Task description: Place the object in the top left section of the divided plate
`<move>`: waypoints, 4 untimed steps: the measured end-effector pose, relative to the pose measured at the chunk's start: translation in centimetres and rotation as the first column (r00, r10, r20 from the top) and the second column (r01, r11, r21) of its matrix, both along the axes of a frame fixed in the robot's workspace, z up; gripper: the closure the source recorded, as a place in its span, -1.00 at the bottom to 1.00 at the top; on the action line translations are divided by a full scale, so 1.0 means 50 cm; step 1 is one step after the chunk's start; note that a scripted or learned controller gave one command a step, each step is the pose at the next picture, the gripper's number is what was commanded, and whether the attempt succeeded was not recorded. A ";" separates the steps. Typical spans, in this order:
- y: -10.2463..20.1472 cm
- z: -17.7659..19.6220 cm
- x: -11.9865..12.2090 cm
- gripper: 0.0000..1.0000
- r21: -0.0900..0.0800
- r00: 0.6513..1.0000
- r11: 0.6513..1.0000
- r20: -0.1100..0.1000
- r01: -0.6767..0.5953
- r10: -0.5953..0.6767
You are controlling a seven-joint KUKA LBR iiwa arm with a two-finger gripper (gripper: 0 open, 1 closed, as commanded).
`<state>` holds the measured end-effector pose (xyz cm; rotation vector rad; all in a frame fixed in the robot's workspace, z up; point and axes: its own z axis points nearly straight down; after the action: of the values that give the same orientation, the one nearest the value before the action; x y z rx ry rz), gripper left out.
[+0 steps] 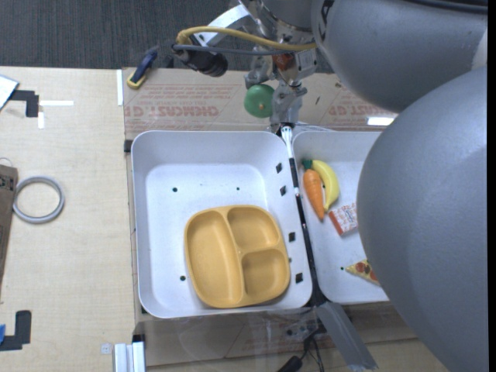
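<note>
A: So where's the green ball (258,100)?

B: Up at the gripper (273,99), above the bins' far edge, nowhere near the yellow divided plate (235,255) in the left bin (155,208). Pinched or just alongside? Can't tell, the fingers are a blur.

A: Right bin (341,281)?

B: Carrot (313,193), banana (326,181), a red packet (344,218). The arm (434,208) covers the rest.

1. Most of the right bin (333,142) is covered by the grey arm (434,208).
2. The pizza-slice toy (361,270) is partly hidden under the arm.
3. The printing on the small red packet (343,218) is too small to be read.
4. The gripper (280,105) is crowded by cables; the state of its fingers cannot be told.
</note>
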<state>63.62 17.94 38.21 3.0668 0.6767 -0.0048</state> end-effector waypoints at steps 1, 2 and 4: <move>-0.004 0.016 0.002 1.00 -0.003 1.000 1.000 -0.002 0.005 -0.005; -0.009 0.032 0.003 1.00 -0.005 1.000 1.000 -0.005 0.010 -0.010; -0.019 0.061 0.007 1.00 -0.010 1.000 1.000 -0.012 0.021 -0.021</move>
<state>63.97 17.00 41.25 3.0668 0.6433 -0.0271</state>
